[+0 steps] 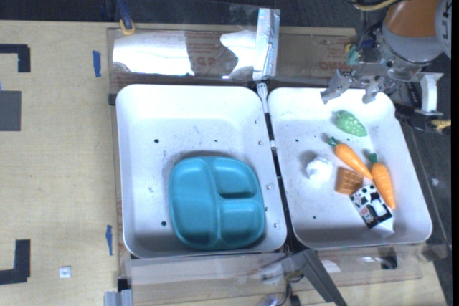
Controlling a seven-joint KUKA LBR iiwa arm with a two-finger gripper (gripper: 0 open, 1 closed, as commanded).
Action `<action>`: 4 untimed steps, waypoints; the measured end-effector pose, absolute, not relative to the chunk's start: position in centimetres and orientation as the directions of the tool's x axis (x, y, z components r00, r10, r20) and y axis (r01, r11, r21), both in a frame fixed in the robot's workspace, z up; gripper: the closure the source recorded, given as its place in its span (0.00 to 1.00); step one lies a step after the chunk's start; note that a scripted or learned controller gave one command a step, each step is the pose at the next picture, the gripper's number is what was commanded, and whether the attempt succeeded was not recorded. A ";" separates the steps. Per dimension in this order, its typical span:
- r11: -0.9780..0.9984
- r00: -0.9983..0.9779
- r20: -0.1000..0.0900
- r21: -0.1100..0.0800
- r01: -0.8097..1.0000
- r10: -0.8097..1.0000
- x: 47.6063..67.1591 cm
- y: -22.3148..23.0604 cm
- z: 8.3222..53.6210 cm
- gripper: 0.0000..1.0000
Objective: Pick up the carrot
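Camera view looked down on two white bins side by side; the left bin (136, 111) held a blue divided tray (215, 203), and the right bin (409, 154) held the clutter; there lay two carrots, one carrot (350, 155) slanting near the middle and a second carrot (382, 181) just beside it toward the right wall, with an orange waffle piece (348, 180) between them and touching or nearly so; a green leafy item (351, 123) sat above, a small white object (319, 168) to the left, and a black-and-white carton (371, 207) below; the gripper (353, 87) hung over the bin's far rim, its fingers spread apart and empty, seemingly poised above the pile so that it could descend on a carrot; the crowding looked likely to hamper a clean grasp.
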State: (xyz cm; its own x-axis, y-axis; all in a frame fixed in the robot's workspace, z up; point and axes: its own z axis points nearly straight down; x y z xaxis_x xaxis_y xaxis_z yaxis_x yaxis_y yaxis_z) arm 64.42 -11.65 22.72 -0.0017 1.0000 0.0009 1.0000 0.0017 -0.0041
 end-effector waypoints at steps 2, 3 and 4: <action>-0.237 0.237 0.000 0.000 0.972 0.972 58.6 -16.8 9.2 0.00; -0.238 0.238 0.000 0.000 0.971 0.971 58.6 -16.8 10.0 1.00; -0.214 0.214 0.001 0.003 0.977 0.977 59.5 -9.8 21.5 1.00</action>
